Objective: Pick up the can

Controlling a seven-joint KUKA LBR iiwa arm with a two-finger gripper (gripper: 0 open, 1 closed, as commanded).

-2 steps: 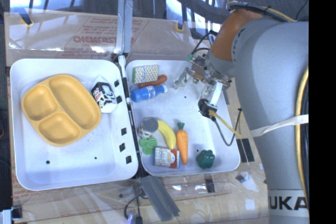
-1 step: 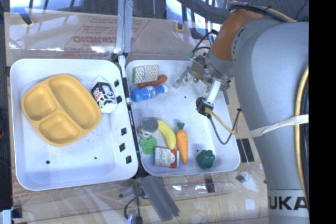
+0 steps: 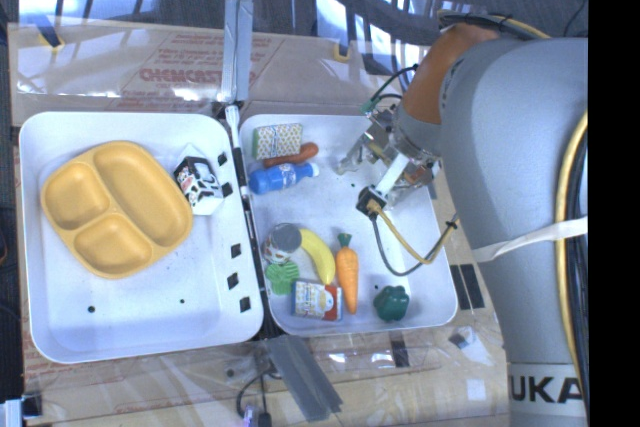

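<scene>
- Fingers on your gripper [image 3: 372, 177] could not be read as wide or narrow from this view; nothing showed between them.
- Your gripper hung over the upper right part of the right bin [image 3: 425, 307], with a yellow cable [image 3: 400, 250] looping down from it across the bin floor.
- Your can [image 3: 283, 241] lay near the right bin's left wall, low in the bin, well apart from the gripper.
- You had a banana [image 3: 320, 255] just right of the can, a carrot [image 3: 346, 272] beside that, and a green pepper [image 3: 391, 302] near the lower right corner.
- You had a small green item [image 3: 281, 276] just below the can and a red-labelled carton [image 3: 317, 300] at the bin's lower edge.
- At the top of that bin, you had a patterned box [image 3: 277, 140], a red sausage-like piece [image 3: 292, 155] and a blue bottle [image 3: 280, 178] lying on its side.
- Your left bin [image 3: 130, 315] held a yellow divided plate [image 3: 115, 207] and a black-and-white carton [image 3: 199, 182] near its right wall.
</scene>
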